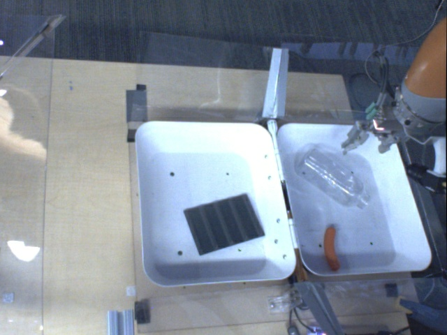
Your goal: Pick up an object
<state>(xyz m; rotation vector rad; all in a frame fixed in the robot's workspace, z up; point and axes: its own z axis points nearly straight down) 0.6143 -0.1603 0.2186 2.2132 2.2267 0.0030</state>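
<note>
Here, the gripper point(368, 137), fingers spread, is hovering near the clear plastic bottle point(333, 176), needing alignment across its narrow width.

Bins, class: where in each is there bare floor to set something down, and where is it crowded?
Left bin: bare floor above and left of the dark ridged pad. Right bin: a bare patch between the clear bottle and the orange sausage, and along its right side. Its top right is crowded, where the gripper hangs by the bottle.
</note>
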